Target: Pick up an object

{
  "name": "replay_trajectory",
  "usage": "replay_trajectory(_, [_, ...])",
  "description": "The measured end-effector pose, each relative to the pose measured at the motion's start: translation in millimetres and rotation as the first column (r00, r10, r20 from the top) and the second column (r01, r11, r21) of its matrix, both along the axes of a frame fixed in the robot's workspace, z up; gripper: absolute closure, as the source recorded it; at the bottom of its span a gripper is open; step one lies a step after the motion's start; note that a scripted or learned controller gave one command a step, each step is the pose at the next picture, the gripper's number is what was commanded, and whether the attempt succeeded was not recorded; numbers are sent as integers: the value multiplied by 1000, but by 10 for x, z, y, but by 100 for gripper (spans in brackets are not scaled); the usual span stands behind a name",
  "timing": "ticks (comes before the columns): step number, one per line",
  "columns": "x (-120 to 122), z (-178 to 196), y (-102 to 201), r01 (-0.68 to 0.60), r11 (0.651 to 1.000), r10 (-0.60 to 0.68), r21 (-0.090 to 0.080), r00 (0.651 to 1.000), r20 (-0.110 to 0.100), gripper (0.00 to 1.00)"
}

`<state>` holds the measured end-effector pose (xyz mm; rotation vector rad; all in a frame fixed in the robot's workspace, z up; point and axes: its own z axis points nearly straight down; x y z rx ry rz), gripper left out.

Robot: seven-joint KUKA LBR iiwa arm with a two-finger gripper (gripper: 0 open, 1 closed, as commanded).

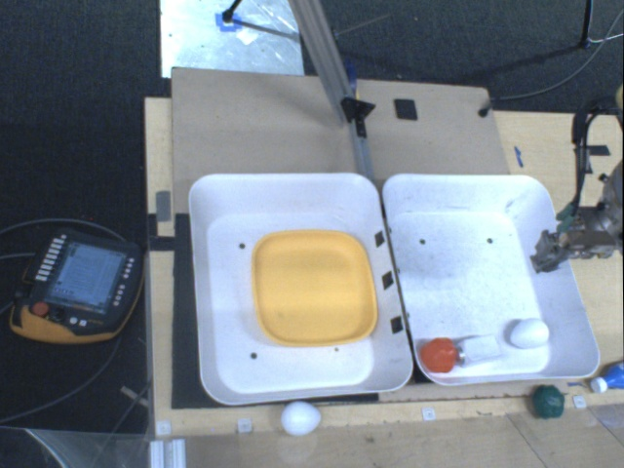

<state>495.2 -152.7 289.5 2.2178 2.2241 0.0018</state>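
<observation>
A: From my station I see the left bin [219, 359] holding a yellow plate [314, 287]; the right bin [458, 232] holds a red ball [438, 355] and a white egg [528, 333].

B: I place the gripper [548, 253] over that bin's right rim; another white egg [300, 417] lies on the tabletop [468, 417].

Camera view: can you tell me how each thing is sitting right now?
Yellow plate: lying flat in the left bin.
Orange ball: resting at the near edge of the right bin.
White egg: resting in the right bin, near its front corner.
Second white egg: lying outside the bins, on the bench.
Tool: at the right bin's far-right edge, touching none of these.
</observation>
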Motion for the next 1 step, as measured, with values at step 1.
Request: replay_trajectory(1, [81,12,525,-1,1000,1,0,1000,0,100])
